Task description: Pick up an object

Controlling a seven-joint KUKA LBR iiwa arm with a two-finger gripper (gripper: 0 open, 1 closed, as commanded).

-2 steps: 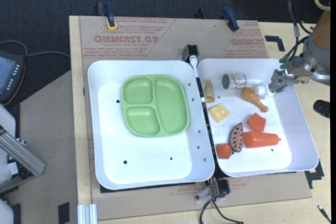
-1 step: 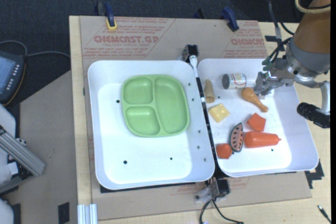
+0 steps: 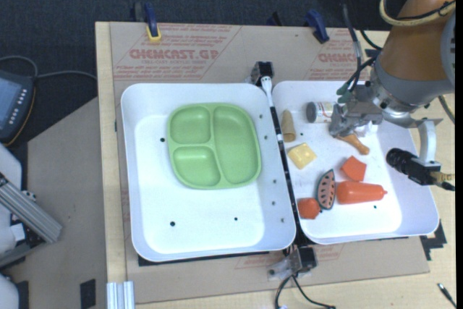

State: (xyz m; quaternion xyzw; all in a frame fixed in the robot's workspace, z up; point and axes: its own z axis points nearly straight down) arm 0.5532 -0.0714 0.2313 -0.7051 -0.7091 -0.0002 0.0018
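Objects: eight small items, all lying inside the right bin (image 3: 416, 217).
Camera view: fixed above, looking down at a slant, both bins in frame.
Worktop (image 3: 108, 98): brown board with red printed lettering; carries the two white bins side by side, rims meeting along the middle.
Left bin (image 3: 137, 177): shallow and white; holds a green divided plate (image 3: 215, 145) with three compartments, lying flat in the upper half.
Brown cylinder (image 3: 289, 125): close to the right bin's left wall, lying lengthwise along it.
Yellow block (image 3: 301, 155): just below the brown cylinder.
Grey can (image 3: 316, 111): on its side in the upper part of the right bin, just left of the hand.
Small orange piece (image 3: 357, 145): directly below the hand; contact cannot be told.
Orange-red cube (image 3: 354, 168): near the bin's middle, below the small orange piece.
Long orange-red piece (image 3: 359, 192): lying crosswise, just below the cube.
Watermelon slice (image 3: 326, 189): tilted, touching the left end of the long orange-red piece.
Red piece (image 3: 308, 208): just beside the lower end of the watermelon slice, near the bin's lower left corner.
Arm (image 3: 416, 47): grey with an orange upper section; reaches in from the right, above the right bin's upper right.
Hand (image 3: 351, 123): low over the upper middle of the right bin, between the grey can and the small orange piece; released or clenched cannot be told from this angle.
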